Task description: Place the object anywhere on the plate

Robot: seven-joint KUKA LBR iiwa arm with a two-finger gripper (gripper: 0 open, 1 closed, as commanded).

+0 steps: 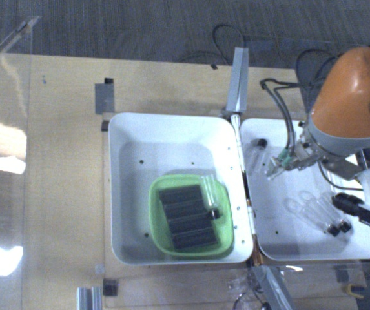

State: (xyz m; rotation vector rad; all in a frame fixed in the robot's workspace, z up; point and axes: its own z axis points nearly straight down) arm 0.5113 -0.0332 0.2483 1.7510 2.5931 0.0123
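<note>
Green plate (162, 234) with dark ridged object (188, 217) in left bin (123, 173), arm over right bin (268, 237), gripper (281, 163) upper centre-right, grip state unclear, clear objects (314, 212) lower right.

2 white bins (123, 192) sit on a wooden bench (49, 173).

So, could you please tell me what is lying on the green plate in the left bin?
On the green plate lies a dark ribbed block, with a clear plastic piece along its right side. The block covers the plate's middle, so anything beneath it is hidden.
</note>
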